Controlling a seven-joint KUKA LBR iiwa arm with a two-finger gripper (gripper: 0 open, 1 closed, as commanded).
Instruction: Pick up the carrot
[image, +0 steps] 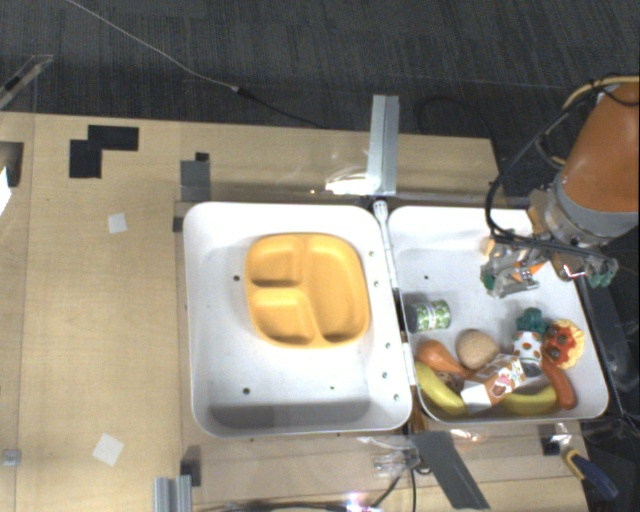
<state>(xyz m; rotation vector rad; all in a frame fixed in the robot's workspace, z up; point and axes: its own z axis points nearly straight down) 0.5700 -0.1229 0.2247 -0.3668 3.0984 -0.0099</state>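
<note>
The gripper (512, 272) hangs over the bare upper part of the right bin (440, 240); whether it is open or closed I cannot tell. The carrot (438, 355) lies lower left of it, beside the potato (478, 349), above the banana (440, 390)

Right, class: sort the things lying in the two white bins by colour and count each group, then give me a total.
Yellow: 3, the plate and two bananas
Orange or red: 3, the carrot, a sausage, a small fruit
Green: 2, a can, a leafy piece
Brown: 1, a potato
White: 1, a carton
Total: 10
</note>
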